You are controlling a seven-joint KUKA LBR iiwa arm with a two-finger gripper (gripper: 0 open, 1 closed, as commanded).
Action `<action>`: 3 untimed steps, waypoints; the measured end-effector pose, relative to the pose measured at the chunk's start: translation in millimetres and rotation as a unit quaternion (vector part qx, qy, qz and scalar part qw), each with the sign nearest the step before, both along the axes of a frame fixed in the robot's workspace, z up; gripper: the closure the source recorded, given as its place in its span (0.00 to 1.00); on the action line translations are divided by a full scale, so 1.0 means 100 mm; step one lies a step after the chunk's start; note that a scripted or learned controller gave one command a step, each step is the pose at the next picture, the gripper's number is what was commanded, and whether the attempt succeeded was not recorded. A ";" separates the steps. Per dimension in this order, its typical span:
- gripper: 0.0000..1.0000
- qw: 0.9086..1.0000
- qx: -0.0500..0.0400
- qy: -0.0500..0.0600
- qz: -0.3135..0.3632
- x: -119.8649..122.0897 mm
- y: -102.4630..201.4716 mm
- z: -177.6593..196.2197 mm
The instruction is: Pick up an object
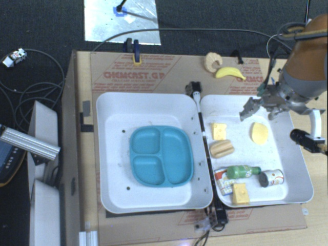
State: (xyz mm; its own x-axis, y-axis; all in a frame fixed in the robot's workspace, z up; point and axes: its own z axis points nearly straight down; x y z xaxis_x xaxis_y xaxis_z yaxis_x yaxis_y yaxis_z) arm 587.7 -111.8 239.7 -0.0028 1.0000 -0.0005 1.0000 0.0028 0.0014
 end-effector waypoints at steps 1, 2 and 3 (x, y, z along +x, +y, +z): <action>0.00 1.000 0.000 0.001 -0.001 0.21 -0.62 -0.86; 0.00 1.000 0.000 0.000 -0.001 0.15 -0.88 -1.56; 1.00 1.000 -0.001 -0.002 0.000 0.16 -0.88 -1.44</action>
